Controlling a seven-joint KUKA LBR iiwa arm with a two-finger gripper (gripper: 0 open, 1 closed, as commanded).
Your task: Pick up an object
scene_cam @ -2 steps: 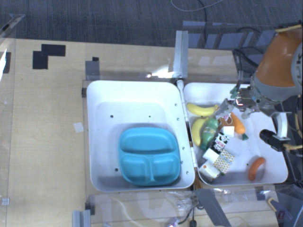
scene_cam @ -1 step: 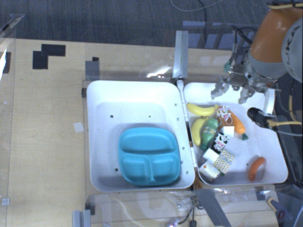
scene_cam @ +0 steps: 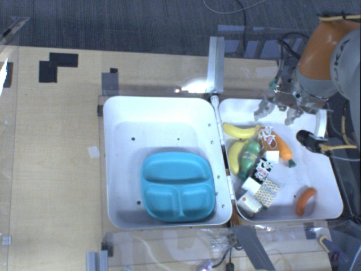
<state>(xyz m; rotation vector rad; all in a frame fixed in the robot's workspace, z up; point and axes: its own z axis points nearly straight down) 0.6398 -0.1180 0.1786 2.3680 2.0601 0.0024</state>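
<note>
My gripper (scene_cam: 277,113) hangs open over the back of the right bin (scene_cam: 333,176), with nothing between its fingers. Just below it lie a yellow banana (scene_cam: 239,131) and an orange carrot (scene_cam: 282,146). A second banana (scene_cam: 233,156) and a green bottle-like item (scene_cam: 250,157) lie at the bin's left wall. Further toward the front are a black-and-white cow-patterned toy (scene_cam: 262,171), a patterned box (scene_cam: 268,192) and a small white block (scene_cam: 249,203). An orange-red rounded item (scene_cam: 305,200) sits alone at the front right.
The left bin (scene_cam: 121,151) holds a blue divided tray (scene_cam: 177,186) in its front half. A metal divider post (scene_cam: 216,61) stands between the bins at the back. Bare bin floor shows at the right bin's middle right.
</note>
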